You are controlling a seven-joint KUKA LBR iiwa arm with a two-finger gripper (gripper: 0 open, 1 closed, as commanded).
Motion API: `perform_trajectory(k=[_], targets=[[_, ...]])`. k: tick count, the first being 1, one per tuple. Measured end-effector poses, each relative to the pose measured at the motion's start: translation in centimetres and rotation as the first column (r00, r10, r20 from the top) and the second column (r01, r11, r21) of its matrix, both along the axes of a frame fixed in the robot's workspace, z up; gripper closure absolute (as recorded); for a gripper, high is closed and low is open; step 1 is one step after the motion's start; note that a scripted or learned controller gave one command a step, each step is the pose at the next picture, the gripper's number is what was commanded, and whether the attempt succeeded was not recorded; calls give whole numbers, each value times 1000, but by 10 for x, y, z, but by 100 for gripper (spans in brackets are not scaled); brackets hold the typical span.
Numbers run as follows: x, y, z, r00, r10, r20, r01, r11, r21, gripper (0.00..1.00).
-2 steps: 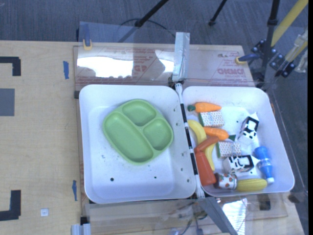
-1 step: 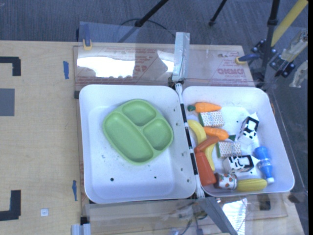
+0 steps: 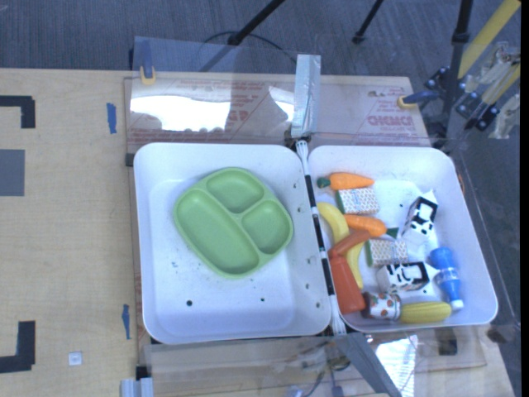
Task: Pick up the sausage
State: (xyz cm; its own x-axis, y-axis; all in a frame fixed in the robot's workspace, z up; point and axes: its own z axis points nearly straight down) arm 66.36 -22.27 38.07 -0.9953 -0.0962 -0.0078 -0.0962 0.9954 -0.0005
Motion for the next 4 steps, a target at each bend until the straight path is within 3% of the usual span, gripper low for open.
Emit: perform_trajectory(k=[1,2,3,4], targets=[[5,0,54,987,159,0,-159,987,-1,0],[-134,-2,51,871,491,-6,-491,871,2,0],[-70,-1,10,729,684,-2,-684,729,-2,0],[-34,-1,54,459,889,-2,-889,459,-5,0]])
